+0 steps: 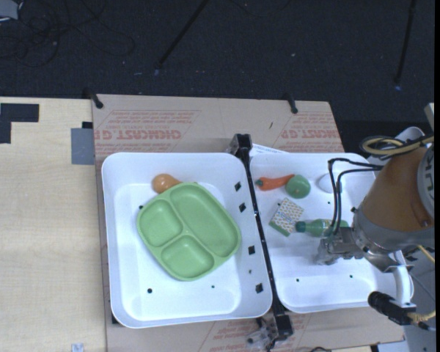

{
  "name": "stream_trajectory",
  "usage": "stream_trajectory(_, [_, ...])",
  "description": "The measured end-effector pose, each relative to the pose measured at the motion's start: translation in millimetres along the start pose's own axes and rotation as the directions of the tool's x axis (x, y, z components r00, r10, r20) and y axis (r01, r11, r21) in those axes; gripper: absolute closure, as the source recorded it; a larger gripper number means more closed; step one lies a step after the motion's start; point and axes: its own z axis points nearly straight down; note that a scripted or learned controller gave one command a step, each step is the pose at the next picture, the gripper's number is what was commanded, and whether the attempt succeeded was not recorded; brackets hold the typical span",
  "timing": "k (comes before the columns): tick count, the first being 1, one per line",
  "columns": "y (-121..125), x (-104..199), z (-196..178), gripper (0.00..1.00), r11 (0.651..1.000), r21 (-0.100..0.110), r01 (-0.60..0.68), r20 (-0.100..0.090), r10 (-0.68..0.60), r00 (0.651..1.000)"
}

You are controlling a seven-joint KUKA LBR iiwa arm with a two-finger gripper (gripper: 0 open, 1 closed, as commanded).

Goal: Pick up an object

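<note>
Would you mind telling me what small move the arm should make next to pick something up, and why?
Probably a slight shift toward the left bin and a short descent. The gripper sits low in the right white bin, with the small green plastic bottle lying just beside it, the nearest object. The patterned card, green ball and orange carrot lie farther off.

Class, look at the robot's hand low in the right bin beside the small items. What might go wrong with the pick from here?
The hand is beside the green bottle, so it may nudge it away. The packet, ball and carrot lie close by, so the bottle might bump them.
</note>
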Motion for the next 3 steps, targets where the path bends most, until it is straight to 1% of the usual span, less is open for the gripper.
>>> stream_trajectory(1, [-1.2,4.3,-42.9,1.00,1.000,-0.007,0.008,0.002,-0.008,1.000])
stream_trajectory(2, [-0.6,0.4,-85.5,1.00,1.000,-0.008,0.007,0.003,-0.007,1.000])
stream_trajectory(3, [5.0,0.9,-128.7,1.00,1.000,-0.007,0.008,0.003,-0.008,1.000])
